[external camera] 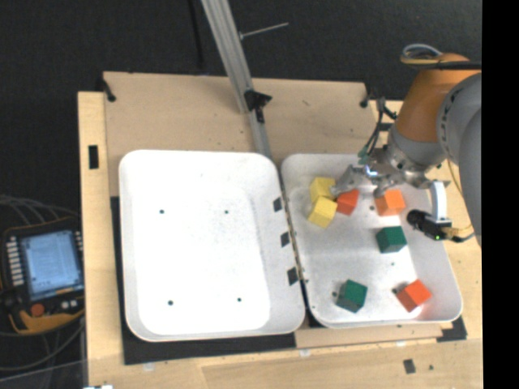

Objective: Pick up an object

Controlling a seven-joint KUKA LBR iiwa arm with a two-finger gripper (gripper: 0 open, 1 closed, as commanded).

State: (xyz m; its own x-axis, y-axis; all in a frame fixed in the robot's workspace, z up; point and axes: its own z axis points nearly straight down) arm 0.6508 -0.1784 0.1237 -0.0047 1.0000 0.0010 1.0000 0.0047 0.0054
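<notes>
Green block [352, 295] nearest — claw [366, 177] (above) beside an orange block [347, 203].

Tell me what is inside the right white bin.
The right bin holds two yellow blocks, three orange blocks and two green blocks. The gripper and arm cover its upper right part, so anything beneath stays hidden.

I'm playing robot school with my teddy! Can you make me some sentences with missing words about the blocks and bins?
1. All the blocks lie in the ____ bin.
2. The two blocks touching each other are both ____.
3. There are ____ green blocks.
4. The block nearest the bin's bottom right corner is ____.

Missing words: right; yellow; two; orange
</notes>
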